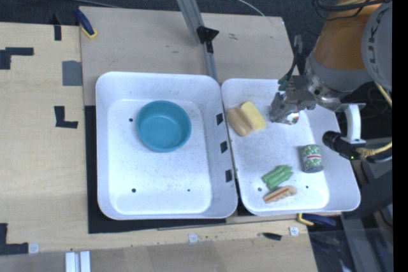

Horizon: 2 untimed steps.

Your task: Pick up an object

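Two white bins, one blue bowl in left, yellow sponge, can, green and orange items right, gripper beside sponge, jaw state unclear, tan bench

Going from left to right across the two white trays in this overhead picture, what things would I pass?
Blue bowl → yellow sponge → green vegetable → small green can. The pincer hangs between sponge and can.

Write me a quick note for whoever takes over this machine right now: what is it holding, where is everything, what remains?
Gripper: above the right bin, near the yellow sponge; nothing seen between its fingers.
Right bin: yellow sponge, green can, green vegetable, orange piece.
Left bin: blue bowl.
Done: nothing lifted yet.
Left: grasp one object and raise it.
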Tool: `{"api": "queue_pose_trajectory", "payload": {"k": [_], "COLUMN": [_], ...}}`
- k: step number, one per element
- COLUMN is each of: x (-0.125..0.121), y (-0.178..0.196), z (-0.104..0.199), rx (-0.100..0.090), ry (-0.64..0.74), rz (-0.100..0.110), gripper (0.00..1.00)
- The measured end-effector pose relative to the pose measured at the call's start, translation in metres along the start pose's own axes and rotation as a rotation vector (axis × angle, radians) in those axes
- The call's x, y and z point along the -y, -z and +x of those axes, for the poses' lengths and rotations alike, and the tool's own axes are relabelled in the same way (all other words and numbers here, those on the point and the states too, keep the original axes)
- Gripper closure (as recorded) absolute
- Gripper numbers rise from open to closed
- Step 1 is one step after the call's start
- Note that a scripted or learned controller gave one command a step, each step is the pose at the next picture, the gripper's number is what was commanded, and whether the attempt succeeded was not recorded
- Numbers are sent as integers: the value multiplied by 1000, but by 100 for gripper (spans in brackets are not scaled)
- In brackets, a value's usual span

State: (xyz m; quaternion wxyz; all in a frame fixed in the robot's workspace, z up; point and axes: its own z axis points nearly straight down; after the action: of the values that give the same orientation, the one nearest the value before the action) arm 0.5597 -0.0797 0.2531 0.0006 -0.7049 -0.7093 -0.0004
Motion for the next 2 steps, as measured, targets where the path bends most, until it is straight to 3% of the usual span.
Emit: {"api": "queue_pose_trajectory", "payload": {"k": [2], "x": [-36], "y": [-12], "z": [112], "rx": [-1], "ry": [1], "rz": [0], "gripper": [100]}}
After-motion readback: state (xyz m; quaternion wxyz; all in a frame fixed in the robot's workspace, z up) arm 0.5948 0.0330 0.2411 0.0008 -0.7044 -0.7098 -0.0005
